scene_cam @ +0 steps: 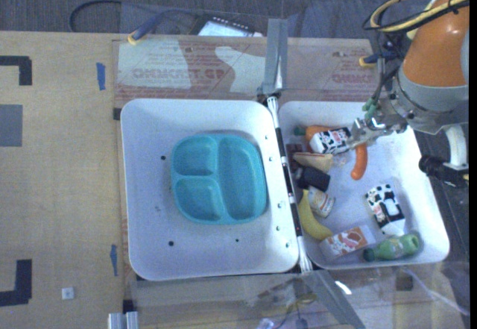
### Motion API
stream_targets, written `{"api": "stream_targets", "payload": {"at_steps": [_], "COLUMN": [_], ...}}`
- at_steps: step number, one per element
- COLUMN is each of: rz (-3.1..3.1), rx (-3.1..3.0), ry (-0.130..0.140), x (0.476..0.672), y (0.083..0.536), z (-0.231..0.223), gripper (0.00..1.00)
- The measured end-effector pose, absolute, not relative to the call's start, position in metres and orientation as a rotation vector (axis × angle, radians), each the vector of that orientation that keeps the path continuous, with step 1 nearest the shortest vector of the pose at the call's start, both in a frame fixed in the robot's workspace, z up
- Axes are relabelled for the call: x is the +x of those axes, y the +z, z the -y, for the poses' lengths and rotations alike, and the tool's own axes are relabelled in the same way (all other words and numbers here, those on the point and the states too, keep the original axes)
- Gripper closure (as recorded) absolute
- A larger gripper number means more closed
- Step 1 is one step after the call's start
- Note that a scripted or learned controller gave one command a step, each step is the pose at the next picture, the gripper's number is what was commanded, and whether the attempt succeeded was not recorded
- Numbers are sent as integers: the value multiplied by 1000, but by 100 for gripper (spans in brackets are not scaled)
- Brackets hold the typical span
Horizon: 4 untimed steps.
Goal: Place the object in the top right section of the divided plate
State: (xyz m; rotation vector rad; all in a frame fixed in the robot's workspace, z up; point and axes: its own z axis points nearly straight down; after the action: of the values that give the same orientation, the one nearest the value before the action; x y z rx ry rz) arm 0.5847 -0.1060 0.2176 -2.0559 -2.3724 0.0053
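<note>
while the divided plate (220,178) lies in the left bin (141,171), the end effector (363,128) hovers above the right bin (425,193).

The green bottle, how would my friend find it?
Look in the right white bin, then down to its near corner. The green bottle lies on its side beside a small orange carton; nothing else there is green.

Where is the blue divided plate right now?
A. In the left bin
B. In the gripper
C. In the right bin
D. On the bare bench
A: the plate lies flat in the left bin, while the right bin holds the toy foods.
</note>
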Motion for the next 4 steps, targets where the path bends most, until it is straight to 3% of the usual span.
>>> {"api": "stream_targets", "payload": {"at_steps": [1, 2, 3, 4], "rz": [2636, 2531, 2465, 2530], "rx": [-1706, -1853, -1945, -1855], "ry": [1, 5, 6, 8], "x": [618, 558, 571, 566], "y": [188, 184, 238, 181], "z": [37, -40, -131, -79], "gripper": [100, 100, 100, 100]}}
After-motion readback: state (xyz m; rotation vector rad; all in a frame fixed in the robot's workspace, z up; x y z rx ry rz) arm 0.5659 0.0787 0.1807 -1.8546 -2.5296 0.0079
